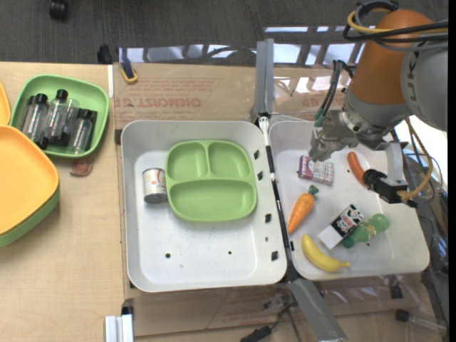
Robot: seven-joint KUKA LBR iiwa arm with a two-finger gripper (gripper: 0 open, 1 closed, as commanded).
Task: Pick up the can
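Wooden surface and brown cardboard carry two shallow white bins side by side, with dark carpet beyond them. Largest of all is the grey arm with its orange band, reaching in from the right over the right bin. The left bin holds a green divided plate, and the can lies on its side just beside that plate's left edge, near the bin's left wall, well apart from the arm. A stack of orange plates and a green tray of small dark-capped bottles sit on the surface to the left. The pincer hangs above a small pink packet in the right bin; whether its tips are apart or together I cannot tell. Nearby lie a carrot, a banana, a green bottle, a black-and-white carton and a red-orange piece.
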